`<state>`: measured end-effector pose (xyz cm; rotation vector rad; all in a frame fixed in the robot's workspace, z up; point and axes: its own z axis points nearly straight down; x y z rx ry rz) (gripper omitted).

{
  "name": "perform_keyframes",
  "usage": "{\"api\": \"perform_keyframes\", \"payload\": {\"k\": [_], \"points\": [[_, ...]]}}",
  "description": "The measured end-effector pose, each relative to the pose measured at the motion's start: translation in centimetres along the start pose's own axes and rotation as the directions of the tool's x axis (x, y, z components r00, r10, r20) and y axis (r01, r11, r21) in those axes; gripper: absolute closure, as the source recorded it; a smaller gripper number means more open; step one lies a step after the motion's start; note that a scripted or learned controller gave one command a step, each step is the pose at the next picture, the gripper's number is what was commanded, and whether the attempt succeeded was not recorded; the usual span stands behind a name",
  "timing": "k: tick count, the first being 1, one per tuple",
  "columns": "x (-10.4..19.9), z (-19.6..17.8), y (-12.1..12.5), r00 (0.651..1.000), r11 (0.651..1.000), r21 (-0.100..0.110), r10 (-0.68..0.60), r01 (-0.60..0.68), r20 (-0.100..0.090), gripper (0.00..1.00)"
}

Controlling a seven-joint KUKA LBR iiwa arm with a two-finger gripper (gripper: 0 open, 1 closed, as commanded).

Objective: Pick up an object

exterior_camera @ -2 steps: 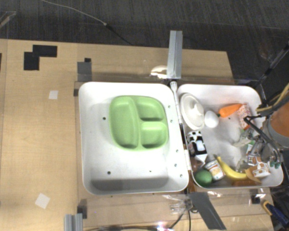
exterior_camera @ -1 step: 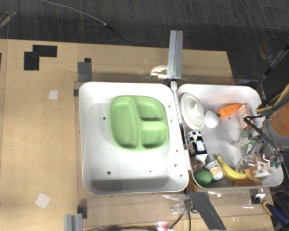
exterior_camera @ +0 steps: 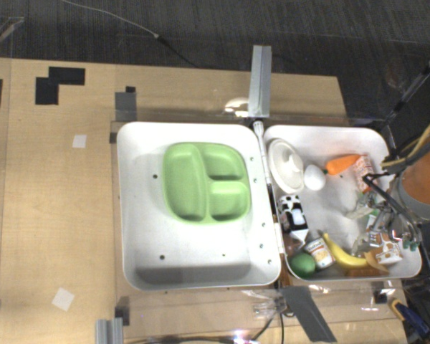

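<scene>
The right bin [exterior_camera: 344, 136] holds several objects. An upturned white bowl [exterior_camera: 285, 163] lies at its left, with a white egg-like ball [exterior_camera: 314, 178] and an orange carrot [exterior_camera: 342, 165] beside it. A black and white item [exterior_camera: 294, 217] lies lower down, with a small printed cup [exterior_camera: 319, 252], a green ball [exterior_camera: 302, 264] and a banana [exterior_camera: 344, 254] near the front edge. My gripper [exterior_camera: 376, 224] hangs low over the bin's right side, just right of the banana, among small packaged items [exterior_camera: 388, 252]. Cables and the wrist hide what is under it.
The left bin [exterior_camera: 140, 256] contains a green divided plate [exterior_camera: 204, 181]. A metal post [exterior_camera: 260, 81] stands behind the seam between the bins. The arm's orange band [exterior_camera: 423, 185] overhangs the right bin's right rim. Wooden bench surface stretches to the left.
</scene>
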<state>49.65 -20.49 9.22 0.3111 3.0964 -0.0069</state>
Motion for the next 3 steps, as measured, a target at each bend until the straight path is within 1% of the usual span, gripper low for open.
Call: {"api": "perform_keyframes", "payload": {"k": [2, 3], "points": [[0.01, 0.0, -0.04, 1.0, 1.0, 0.0, -0.001, 0.001, 0.0, 0.0], [-0.01, -0.01, 0.0, 1.0, 1.0, 0.0, -0.027, 0.027, 0.0, 0.0]]}}
